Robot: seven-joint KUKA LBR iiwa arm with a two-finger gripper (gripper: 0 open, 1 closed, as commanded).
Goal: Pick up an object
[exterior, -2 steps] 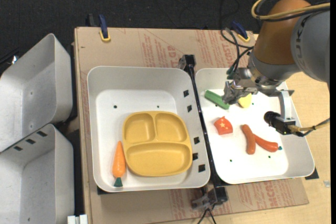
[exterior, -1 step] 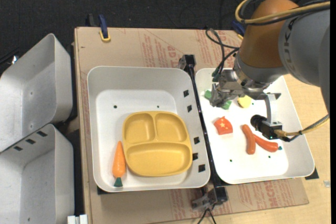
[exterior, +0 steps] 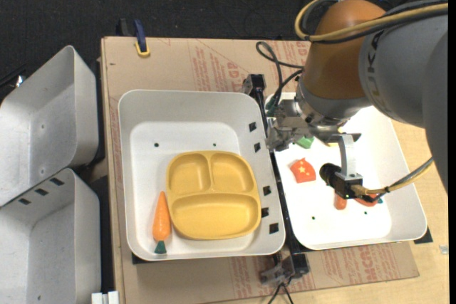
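Overhead view of the bench. My arm (exterior: 385,60), grey with an orange band, reaches in from the right and covers the far part of the right bin (exterior: 370,228). The bench top (exterior: 192,60) is lined with brown cardboard and carries the two shallow white bins side by side, their inner walls almost touching. The left bin (exterior: 142,153) holds a yellow divided tray (exterior: 212,194), three compartments, lying flat near the bin's middle and towards its near wall. A toy carrot (exterior: 162,218) lies just left of the tray, orange tip pointing far, green stub pointing near, close against the tray's rim. My gripper (exterior: 288,130) hangs over the far left corner of the right bin, beside the wall shared with the left bin; whether it is spread or pressed together I cannot tell from this angle, and nothing is seen pinched in it. In the right bin, a red wedge-shaped piece (exterior: 303,171) with a yellow spot lies nearer than the gripper, apart from it. A small green piece (exterior: 305,142) sits just beside the gripper, partly hidden. A small orange-red piece (exterior: 340,203) lies further right and nearer.
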